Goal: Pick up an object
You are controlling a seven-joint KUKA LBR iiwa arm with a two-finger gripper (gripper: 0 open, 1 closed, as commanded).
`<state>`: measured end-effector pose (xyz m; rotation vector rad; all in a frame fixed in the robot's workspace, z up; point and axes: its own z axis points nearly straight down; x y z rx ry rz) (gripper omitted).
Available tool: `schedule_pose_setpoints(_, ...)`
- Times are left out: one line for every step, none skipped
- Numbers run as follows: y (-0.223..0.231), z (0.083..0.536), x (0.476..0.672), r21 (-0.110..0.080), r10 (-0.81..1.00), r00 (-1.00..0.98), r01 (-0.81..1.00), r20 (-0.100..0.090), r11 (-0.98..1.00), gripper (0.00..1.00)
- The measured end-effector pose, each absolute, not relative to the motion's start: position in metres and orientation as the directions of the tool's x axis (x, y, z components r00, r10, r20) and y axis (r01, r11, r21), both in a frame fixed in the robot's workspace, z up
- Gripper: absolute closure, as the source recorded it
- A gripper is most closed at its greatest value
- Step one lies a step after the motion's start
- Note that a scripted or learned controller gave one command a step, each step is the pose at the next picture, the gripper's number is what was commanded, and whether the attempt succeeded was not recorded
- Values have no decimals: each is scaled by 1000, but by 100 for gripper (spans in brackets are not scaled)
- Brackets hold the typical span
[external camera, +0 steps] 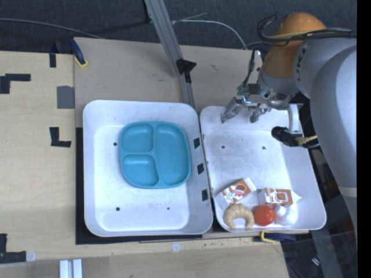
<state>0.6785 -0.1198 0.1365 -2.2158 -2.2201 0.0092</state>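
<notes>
— Nearest us, a croissant [239, 215] lies in the right bin's [301, 172] front corner, touching a red tomato [264, 215], with two small cartons [237, 191] just behind. Nothing is lifted yet.

— And the gripper [243, 113]?

— It hangs over the far rim of that bin, fingers spread apart, nothing between them, well away from the pile.

— So the approach is in hand?

— I'd say so. Next it must travel toward the front corner, descend over one item and close.

— The left bin [93, 172]?

— Holds a blue divided plate [155, 154].

Robotics lab, taped plywood bench [35, 155], two white bins [93, 172], loose cables [220, 25], metal camera pole [165, 25]
</notes>
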Motion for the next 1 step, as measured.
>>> schedule_pose_setpoints(-123, 93, 678, -12, 1000, 1, 1000, -4, -1, 0)
